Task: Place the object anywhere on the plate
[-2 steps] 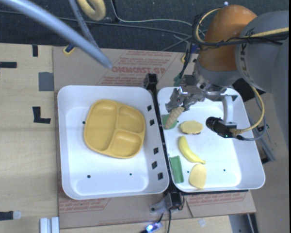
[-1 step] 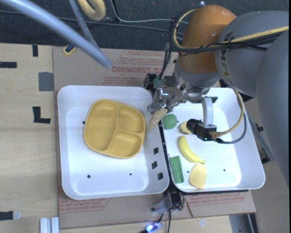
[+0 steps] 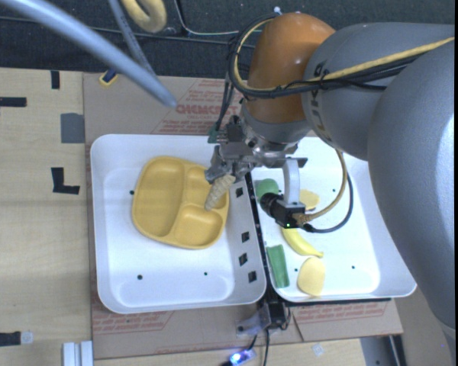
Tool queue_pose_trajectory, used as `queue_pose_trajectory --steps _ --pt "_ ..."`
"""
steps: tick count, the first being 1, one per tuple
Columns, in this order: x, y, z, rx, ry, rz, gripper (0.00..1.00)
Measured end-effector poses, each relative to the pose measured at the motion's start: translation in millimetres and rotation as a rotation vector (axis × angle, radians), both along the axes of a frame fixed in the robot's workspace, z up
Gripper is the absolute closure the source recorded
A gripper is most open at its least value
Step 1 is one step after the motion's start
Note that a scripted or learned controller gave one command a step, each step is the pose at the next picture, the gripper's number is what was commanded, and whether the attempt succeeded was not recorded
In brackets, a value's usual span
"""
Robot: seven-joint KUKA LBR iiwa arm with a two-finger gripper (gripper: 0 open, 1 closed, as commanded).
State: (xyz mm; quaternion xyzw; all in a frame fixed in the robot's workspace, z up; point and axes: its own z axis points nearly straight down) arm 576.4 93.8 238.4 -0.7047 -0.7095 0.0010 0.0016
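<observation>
The jaws (image 3: 223, 172) hang over the right rim of the yellow, sectioned plastic plate (image 3: 168, 200), and a tan, ridged cone-shaped object (image 3: 217, 193) sticks down from between them, its lower end over or touching the plate's right compartment; the jaws appear clenched on its upper end. Whether the cone's tip actually rests on the plate cannot be told from this slant.

The plate lies to the lower left of the jaws, inside the left white shallow bin (image 3: 114, 227). Directly above the jaws rises the grey arm with its orange band (image 3: 286, 59).

To the right of the jaws, across the divide, sits the right white shallow bin (image 3: 366, 258). In it, nearest the jaws, is a small green block (image 3: 266, 187); beyond that a pale yellow piece (image 3: 310, 199); below the jaws and to the right lie a yellow banana (image 3: 301, 242), a green stick-shaped piece (image 3: 278, 264) and a pale yellow rounded slice (image 3: 311, 276). Both bins rest on a cardboard sheet (image 3: 191, 105) on the worktop (image 3: 23, 204).
</observation>
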Motion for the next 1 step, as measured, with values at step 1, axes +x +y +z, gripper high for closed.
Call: queue_pose_trajectory --steps 1 --pt "0.4 -3.3 0.4 -0.002 -0.001 -0.004 0.00"
